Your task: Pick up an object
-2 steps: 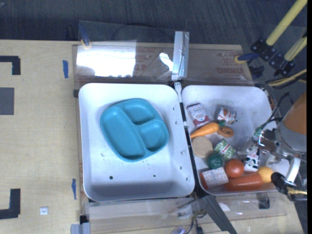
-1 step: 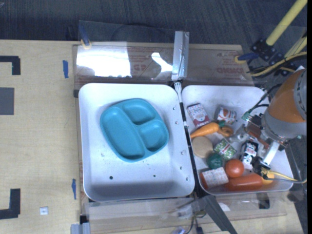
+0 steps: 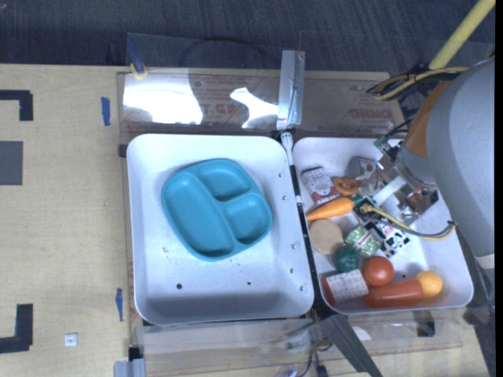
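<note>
Camera view: gripper (image 3: 383, 192) hangs low over the toys (image 3: 369, 242) in the right bin (image 3: 460, 285); finger state unclear; nothing visibly lifted yet.

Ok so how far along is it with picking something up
Nothing looks lifted yet: the carrot, tomato and sausage all lie in the right bin. In progress, the hand is down among the toys near that bin's far side. Left: a grasp and a lift. The blue plate sits in the left bin.
</note>
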`<state>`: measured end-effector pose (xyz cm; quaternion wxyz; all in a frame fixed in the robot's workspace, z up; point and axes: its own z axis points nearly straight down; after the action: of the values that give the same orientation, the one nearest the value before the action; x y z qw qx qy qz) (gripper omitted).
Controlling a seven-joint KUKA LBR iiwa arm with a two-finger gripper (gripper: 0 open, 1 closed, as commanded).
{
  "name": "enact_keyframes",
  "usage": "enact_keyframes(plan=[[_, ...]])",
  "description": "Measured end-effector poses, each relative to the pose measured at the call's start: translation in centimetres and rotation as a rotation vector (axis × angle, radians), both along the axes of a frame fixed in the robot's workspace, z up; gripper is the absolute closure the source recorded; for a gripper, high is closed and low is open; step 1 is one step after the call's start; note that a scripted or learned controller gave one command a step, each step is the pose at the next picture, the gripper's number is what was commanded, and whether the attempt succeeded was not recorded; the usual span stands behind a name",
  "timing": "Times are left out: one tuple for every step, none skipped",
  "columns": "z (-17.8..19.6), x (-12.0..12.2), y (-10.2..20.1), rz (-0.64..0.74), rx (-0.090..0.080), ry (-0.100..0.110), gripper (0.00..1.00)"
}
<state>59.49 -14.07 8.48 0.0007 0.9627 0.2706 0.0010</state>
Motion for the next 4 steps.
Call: enact_keyframes(plan=[[12.3, 0.6, -8.0, 0.054, -0.003, -0.001, 0.00], [4.7, -1.1, -2.7, 0.107, 0.006, 0.015, 0.00], [0.5, -7.2, 3.1, 0.117, -0.005, -0.013, 0.00], [9.0, -0.2, 4.9, -0.315, 0.001, 0.006, 0.00]])
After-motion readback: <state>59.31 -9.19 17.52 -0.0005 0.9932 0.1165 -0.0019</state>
